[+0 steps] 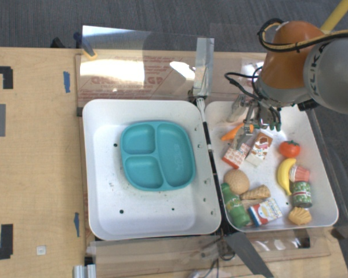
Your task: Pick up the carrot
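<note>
The carrot is a small orange stick lying near the back left of the right bin. My gripper hangs just above and to its right, fingers pointing down beside the carrot's right end. The grey arm with its orange band reaches in from the upper right. The carrot rests on the bin floor, partly covered by the fingers.
The right bin also holds a snack packet, a white carton, a tomato, a banana, a can, a cookie and a green vegetable. A teal divided plate sits in the left bin.
</note>
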Controlling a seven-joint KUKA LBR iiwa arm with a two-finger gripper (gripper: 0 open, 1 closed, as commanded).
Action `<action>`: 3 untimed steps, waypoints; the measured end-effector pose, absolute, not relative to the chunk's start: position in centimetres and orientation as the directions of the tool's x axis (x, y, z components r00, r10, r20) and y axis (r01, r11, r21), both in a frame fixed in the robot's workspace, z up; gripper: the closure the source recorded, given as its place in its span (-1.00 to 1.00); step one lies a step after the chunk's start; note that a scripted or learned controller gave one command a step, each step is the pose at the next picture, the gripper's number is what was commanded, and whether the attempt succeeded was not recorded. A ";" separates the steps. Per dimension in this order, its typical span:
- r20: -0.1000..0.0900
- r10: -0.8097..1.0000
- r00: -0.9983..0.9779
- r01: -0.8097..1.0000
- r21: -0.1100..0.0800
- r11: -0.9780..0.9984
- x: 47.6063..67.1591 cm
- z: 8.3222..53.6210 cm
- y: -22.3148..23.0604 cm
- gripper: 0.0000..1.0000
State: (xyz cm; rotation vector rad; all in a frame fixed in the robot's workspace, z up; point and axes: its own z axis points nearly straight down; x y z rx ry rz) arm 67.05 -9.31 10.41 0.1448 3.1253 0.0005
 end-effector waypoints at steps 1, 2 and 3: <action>-0.018 0.105 -0.994 0.105 0.000 0.994 66.8 10.0 -9.3 -1.00; -0.018 0.083 -0.996 0.083 0.000 0.997 66.8 10.0 -9.3 -1.00; -0.009 0.309 -0.951 0.309 0.000 0.951 66.6 9.8 -9.5 -1.00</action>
